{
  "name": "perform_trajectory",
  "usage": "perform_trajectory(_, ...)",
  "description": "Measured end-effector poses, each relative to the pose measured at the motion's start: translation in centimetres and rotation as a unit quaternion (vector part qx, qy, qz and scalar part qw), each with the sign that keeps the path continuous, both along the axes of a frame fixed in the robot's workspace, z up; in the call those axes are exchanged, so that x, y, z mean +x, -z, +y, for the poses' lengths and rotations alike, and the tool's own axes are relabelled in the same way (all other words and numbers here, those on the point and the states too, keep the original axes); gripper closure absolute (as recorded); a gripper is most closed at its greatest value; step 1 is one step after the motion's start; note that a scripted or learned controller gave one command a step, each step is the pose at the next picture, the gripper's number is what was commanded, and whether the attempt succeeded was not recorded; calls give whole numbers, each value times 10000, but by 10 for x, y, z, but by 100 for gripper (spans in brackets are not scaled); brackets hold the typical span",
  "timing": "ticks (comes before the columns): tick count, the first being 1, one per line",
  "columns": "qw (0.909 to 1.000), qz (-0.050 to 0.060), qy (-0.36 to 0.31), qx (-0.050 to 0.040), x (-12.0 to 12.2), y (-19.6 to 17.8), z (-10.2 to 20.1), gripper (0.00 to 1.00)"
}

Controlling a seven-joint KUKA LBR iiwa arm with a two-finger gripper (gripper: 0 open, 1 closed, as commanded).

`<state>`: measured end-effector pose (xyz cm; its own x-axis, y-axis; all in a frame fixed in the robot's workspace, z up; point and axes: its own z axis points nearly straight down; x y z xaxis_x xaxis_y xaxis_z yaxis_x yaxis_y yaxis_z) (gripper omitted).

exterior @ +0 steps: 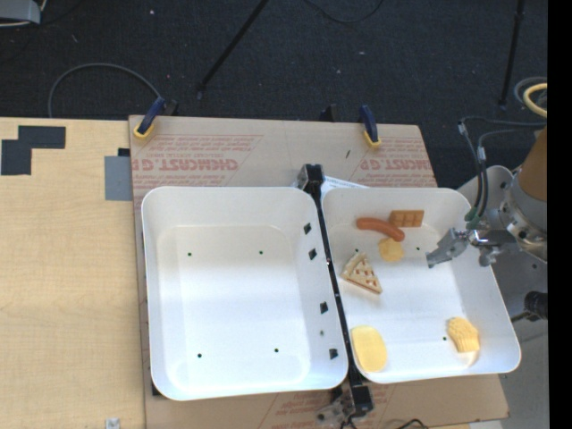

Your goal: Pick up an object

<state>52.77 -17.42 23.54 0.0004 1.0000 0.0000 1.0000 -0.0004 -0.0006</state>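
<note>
The light is bright and even over the worktop. Both white bins are close to overexposed: the left bin shows almost no surface detail, and the right bin also looks washed out. Shadows are soft and short; a faint grey one lies along the inner walls of the bins. The dark floor at the top stays dim and a little grainy. The whole picture is slightly soft, and the small food pieces have blurred edges. The arm at the right is not sharp.

Bench under cardboard sheet bearing two white bins.
</note>
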Motion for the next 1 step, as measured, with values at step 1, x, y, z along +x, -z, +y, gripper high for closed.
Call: perform_trajectory(1,10000,-4,-15,-1,23,-4,35,0)
